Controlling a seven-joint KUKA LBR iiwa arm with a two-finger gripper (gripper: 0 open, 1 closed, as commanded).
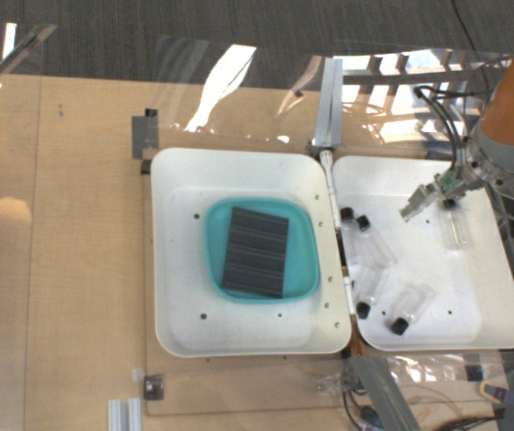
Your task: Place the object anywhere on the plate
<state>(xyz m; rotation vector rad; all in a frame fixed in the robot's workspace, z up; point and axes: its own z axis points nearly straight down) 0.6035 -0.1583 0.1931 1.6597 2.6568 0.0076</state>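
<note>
Hovering over the right bin, the end effector grips nothing; its opening cannot be told.

You get bright, even overhead light: the 2 shallow white bins nearly wash out, glare streaks cross the clear plastic sheeting, shadows stay faint, and focus is slightly soft throughout.
</note>
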